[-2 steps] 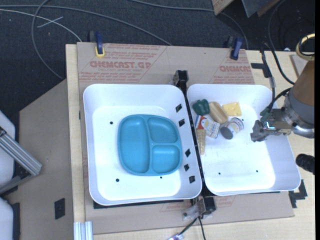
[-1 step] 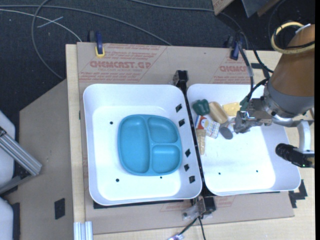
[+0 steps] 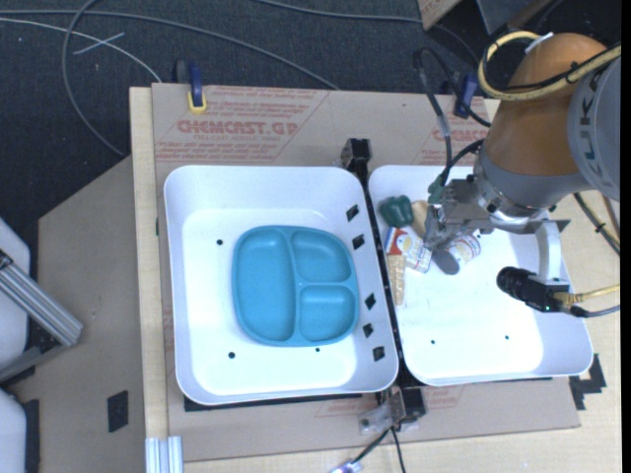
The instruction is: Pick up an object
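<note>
My gripper [image 3: 444, 249] hangs low over the far left part of the right bin [image 3: 493, 358], under the grey arm with the orange band. A dark teal object [image 3: 396, 208] lies just left of it near the bin's far left corner. An orange and white packet [image 3: 398, 254] lies along the left wall, below the teal object. A clear, whitish item [image 3: 465, 248] sits right by the fingertips, partly hidden by the wrist. Nothing can be seen held.
The left bin [image 3: 197, 353] holds a blue divided plate [image 3: 294, 285]. A black divider with clips [image 3: 373, 264] runs between the bins. A black cylinder on a cable [image 3: 525, 288] hangs over the right bin's right side. Cardboard lies under both bins.
</note>
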`<state>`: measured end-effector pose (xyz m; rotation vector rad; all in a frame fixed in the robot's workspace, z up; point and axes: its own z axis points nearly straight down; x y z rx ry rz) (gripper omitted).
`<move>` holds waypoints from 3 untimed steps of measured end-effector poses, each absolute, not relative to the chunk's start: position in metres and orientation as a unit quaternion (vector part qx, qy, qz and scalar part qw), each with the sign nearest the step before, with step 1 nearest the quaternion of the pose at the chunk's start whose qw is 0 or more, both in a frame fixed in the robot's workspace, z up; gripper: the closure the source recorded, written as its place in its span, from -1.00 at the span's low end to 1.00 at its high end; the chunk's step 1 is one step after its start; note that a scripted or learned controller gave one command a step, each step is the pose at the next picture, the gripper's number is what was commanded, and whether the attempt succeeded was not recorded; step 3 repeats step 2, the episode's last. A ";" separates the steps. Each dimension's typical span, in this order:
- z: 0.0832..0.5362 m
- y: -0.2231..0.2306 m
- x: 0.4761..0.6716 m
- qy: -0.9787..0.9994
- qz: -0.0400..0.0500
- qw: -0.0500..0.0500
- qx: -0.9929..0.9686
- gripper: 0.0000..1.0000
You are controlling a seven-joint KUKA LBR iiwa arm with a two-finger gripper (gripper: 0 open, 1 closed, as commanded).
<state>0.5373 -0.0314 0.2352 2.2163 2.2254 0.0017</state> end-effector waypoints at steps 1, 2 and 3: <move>0.242 0.023 0.553 0.709 0.001 0.000 0.705 1.00; 0.237 0.081 0.576 0.709 0.001 0.000 0.706 1.00; 0.237 0.081 0.576 0.709 0.001 0.000 0.706 1.00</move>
